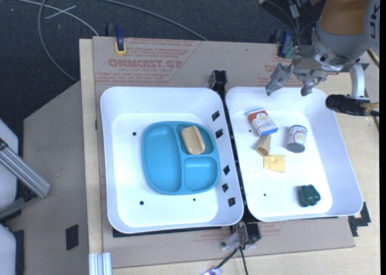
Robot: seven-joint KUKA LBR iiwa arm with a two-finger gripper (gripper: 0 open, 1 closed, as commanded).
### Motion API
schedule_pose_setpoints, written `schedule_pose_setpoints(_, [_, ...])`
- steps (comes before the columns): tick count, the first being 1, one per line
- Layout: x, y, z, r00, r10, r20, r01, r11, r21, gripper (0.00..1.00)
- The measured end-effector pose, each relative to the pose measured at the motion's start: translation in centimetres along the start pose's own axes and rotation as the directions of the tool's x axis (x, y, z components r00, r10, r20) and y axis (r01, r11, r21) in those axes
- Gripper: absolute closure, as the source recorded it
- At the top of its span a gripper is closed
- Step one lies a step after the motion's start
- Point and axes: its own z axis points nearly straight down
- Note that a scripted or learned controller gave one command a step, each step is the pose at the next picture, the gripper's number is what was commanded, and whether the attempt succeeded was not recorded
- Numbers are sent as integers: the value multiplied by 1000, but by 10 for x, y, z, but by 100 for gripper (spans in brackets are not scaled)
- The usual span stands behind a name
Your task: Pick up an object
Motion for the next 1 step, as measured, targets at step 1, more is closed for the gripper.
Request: schedule_pose_setpoints(1, [0, 2, -8, 1000, -2, 2, 2, 1000, -14, 0])
